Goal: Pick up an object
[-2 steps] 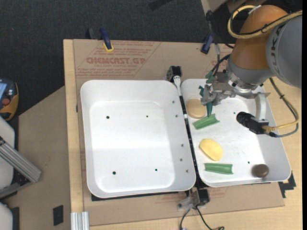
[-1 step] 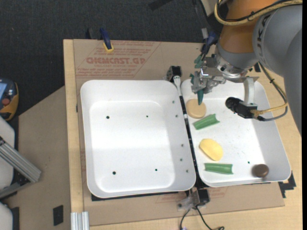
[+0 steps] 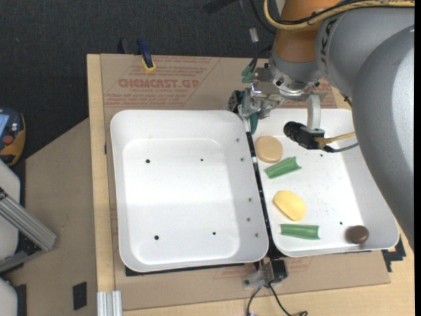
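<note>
**Figure: Gripper poised at the bin divider, before any grasp**

The two-finger gripper (image 3: 251, 109) sits in the upper middle of the frame. It is over the top end of the seam where the two shallow white plastic bins meet. Whether it is spread or pressed together cannot be told from this angle, and nothing is seen held in it. Above it, the grey arm with its orange band (image 3: 308, 12) enters from the upper right of the frame.

The candidate objects all lie in the bin at the right of the frame (image 3: 342, 183):

- The tan round disc (image 3: 268, 149) is nearest, just below and to the right of the gripper, close to the divider.
- The green tapered piece (image 3: 283, 168) lies just beside the disc.
- The yellow oval lump (image 3: 289, 205) is lower in the bin.
- The short green cylinder (image 3: 300, 230) is lower again.
- The small brown round object (image 3: 357, 234) is at the lower right corner, well apart from the others.

The bin at the left of the frame (image 3: 177, 196) shows only its white floor. Both bins rest on a brown cardboard sheet (image 3: 171, 78).

Step in hand, as judged: the approach, with no object yet taken. The next move probably calls for shifting right of the divider wall, centring over one object, most readily the tan disc, and then descending to close on it.
</note>
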Controlling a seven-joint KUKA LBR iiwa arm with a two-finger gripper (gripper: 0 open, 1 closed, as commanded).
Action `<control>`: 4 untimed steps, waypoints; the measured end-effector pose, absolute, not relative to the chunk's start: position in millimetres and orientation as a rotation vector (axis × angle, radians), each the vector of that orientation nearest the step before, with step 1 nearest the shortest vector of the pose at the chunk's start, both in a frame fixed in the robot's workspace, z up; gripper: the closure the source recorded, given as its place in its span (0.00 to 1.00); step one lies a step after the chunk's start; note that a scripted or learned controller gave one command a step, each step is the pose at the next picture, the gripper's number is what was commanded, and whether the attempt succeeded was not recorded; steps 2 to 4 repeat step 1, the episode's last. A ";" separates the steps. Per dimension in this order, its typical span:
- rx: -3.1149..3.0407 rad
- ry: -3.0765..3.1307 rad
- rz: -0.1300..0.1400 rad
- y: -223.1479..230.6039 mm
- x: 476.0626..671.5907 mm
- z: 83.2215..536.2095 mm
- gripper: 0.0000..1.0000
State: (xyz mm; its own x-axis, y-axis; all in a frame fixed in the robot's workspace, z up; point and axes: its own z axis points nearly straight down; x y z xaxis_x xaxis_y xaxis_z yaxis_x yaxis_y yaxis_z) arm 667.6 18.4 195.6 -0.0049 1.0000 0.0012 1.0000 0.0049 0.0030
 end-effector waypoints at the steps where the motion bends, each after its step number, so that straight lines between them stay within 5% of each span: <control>1: 2.217 2.226 0.006 48.3 614.7 264.0 1.00; 4: 2.217 2.226 0.006 48.3 614.7 264.0 1.00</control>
